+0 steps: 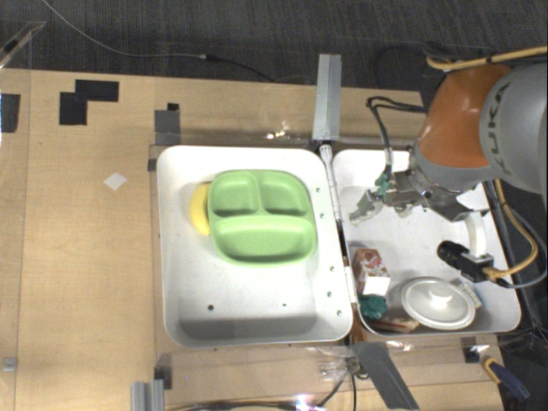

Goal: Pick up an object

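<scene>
My gripper hangs over the upper left part of the right bin, near the divider, with nothing seen in it. Below it in that bin lie a small red and white carton, a green block and a brown item at the front edge. A white round bowl sits at the bin's front right. In the left bin a green divided tray rests partly on top of a yellow object.
The grey arm with its orange band comes in from the right over the right bin's back corner. A metal post stands behind the divider between the bins. Bare white floor shows in the front half of the left bin.
</scene>
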